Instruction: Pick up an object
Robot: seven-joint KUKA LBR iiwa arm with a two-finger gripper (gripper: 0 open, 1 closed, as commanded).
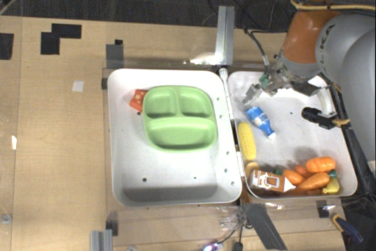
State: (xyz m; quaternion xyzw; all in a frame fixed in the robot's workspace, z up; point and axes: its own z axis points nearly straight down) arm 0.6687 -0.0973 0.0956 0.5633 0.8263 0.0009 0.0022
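Camera view: the gripper (257,93) is seen low over the far left part of the right bin (294,111), nothing visibly between its fingers (open or closed cannot be told), with the blue bottle (259,121) lying just beside it, near the corn cob (247,141). The bottle is judged light, stiff and somewhat slippery, best taken across its middle. It is blue, white-labelled, lying tilted.
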